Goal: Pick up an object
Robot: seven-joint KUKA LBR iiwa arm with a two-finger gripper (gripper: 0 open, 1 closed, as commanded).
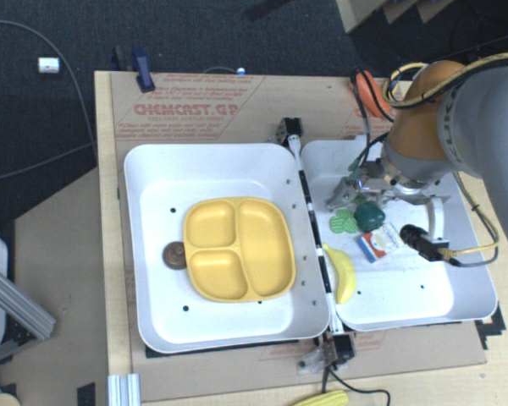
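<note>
The approach to a grasp is judged to be in hand: the gripper (361,200) is lowered into the right bin (457,299), just above a dark green object (369,217), with the arm (457,117) reaching in from the right. Whether the gripper is spread or pressed together cannot be told, since the wrist hides its tips, and nothing is seen held. For the next move, a short descent centred on the green object would be called for, then a closing and a straight lift; a miss could be caused by the crowding of neighbours. In the right bin, a lighter green piece (345,223) lies touching the dark one, a red, white and blue item (378,244) lies just beside, and a banana (342,273) rests near the left wall. In the left bin (152,176), a yellow tray (239,249) with three compartments is placed, and a brown disc (173,255) lies against its left edge.
</note>
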